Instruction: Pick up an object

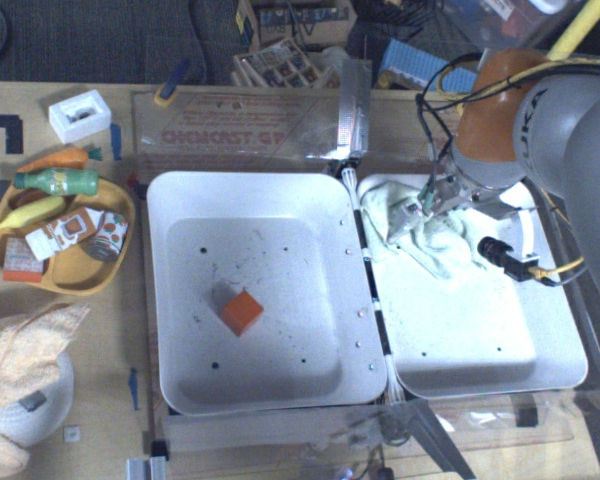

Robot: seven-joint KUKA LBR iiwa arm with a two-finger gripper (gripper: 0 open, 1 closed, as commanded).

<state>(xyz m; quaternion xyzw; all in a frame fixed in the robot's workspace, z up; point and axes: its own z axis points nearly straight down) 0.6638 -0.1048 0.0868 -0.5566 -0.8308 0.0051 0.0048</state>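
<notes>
The gripper is set low over a pale green cloth in the right bin, likely so the cloth can be picked up. Whether it is gripping anything cannot be told. An orange block is left in the left bin.

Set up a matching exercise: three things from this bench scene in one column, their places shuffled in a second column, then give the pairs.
Things:
1. small orange cube
2. crumpled pale green cloth
3. green plastic bottle

Places:
A. in the yellow bowl left of both bins
B. in the left white bin
C. in the right white bin, under the hand

Pairs: 1-B, 2-C, 3-A
</notes>
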